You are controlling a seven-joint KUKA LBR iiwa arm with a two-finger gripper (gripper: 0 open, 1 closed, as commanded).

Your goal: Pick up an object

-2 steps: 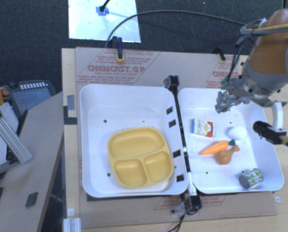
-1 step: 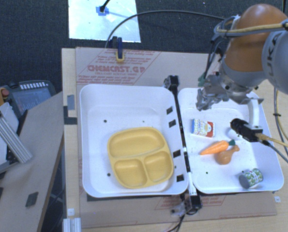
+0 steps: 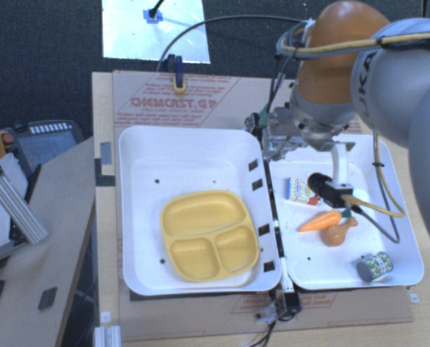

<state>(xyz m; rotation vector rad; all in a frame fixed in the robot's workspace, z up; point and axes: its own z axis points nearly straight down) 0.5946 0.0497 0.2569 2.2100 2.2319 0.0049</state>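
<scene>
In the right bin (image 3: 388, 194) lie a small colourful packet (image 3: 296, 189), an orange carrot (image 3: 319, 222), a tan pear-shaped toy (image 3: 337, 234) touching the carrot, and a green-and-grey can (image 3: 374, 266) on its side near the front right corner. My gripper (image 3: 272, 147) hangs over the bin's back left corner, close to the divider between the bins. It is up and left of the packet. I see nothing held in it. The wrist hides the back of the bin.
The left bin (image 3: 139, 165) holds a yellow divided plate (image 3: 209, 234) in its front half. A cardboard sheet (image 3: 175, 103) lies under and behind both bins. A side table (image 3: 41, 215) with a pendant stands at the left.
</scene>
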